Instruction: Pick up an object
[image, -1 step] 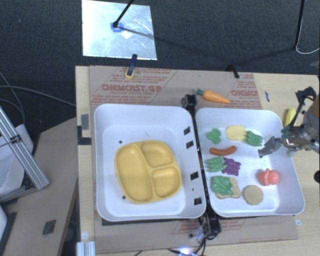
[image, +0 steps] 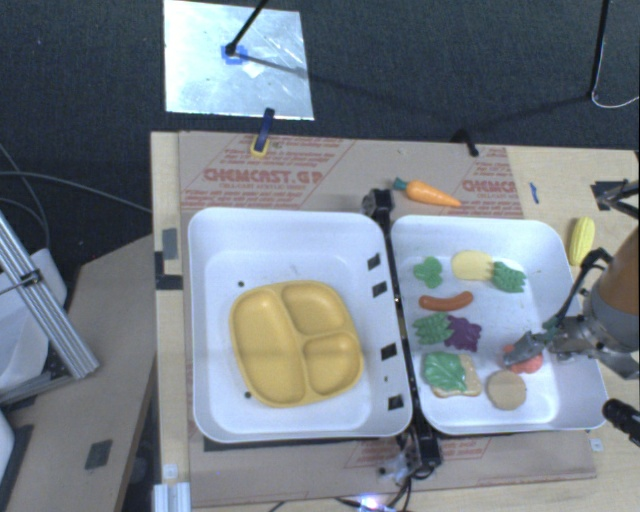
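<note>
Red and small, a toy tomato lies in the right bin, near its right wall and toward the near edge. The tool sits right at it, reaching in from the right at the end of a grey arm. Its tips appear to touch the tomato's right side, with the tomato lying just left of the tool. Whether the tool is open, closed, or gripping cannot be told; the parts blur together. Just nearer lies a tan round cookie, close enough to get in the way. A yellow divided plate rests in the left bin, well apart.
</note>
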